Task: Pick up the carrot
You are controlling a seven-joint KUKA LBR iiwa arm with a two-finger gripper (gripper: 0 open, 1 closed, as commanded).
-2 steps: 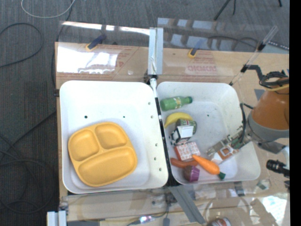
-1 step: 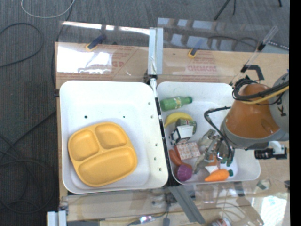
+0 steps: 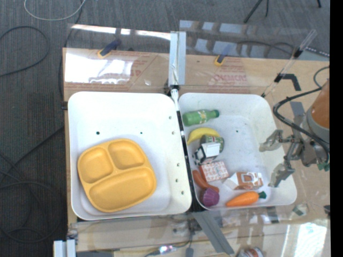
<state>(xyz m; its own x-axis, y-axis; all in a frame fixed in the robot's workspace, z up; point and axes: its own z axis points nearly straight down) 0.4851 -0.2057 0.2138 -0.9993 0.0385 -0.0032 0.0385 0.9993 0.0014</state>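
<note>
The orange carrot (image 3: 245,198) with a green stem end lies along the front wall of the right bin (image 3: 252,108), near its front right corner. My gripper (image 3: 275,157) hovers at the bin's right side, above and to the right of the carrot and apart from it. Its two fingers are spread open, one finger (image 3: 270,141) farther back and the other nearer the front. Nothing sits between them.
The right bin also holds a green bottle (image 3: 201,116), a banana (image 3: 203,134), a small can (image 3: 209,148), a red-and-white box (image 3: 215,171), a small carton (image 3: 248,180) right behind the carrot, and a purple item (image 3: 210,197). A yellow divided plate (image 3: 116,174) lies in the left bin (image 3: 120,108).
</note>
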